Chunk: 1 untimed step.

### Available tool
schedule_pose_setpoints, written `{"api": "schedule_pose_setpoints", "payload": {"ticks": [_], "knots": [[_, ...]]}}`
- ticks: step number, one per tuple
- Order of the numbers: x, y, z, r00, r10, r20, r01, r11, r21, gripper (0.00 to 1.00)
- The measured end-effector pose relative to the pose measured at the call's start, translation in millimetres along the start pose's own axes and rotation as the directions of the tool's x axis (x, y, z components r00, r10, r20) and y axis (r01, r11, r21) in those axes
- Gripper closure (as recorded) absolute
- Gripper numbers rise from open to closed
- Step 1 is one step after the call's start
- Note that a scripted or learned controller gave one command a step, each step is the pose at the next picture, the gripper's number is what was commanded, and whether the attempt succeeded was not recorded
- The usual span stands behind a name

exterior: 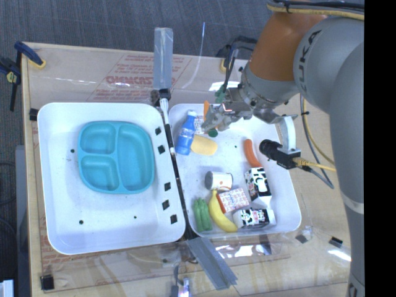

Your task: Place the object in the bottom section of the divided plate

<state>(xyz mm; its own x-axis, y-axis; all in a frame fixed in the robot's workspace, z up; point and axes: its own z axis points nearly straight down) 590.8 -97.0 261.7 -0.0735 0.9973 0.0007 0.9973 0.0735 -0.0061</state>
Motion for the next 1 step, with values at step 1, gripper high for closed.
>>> {"api": "schedule_pose_setpoints", "payload": {"ticks": [1], "knots": [[91.3, 7.6, 49.3, 0.956, 0.295, 0.0, -0.295, 0.956, 0.002, 1.0]]}}
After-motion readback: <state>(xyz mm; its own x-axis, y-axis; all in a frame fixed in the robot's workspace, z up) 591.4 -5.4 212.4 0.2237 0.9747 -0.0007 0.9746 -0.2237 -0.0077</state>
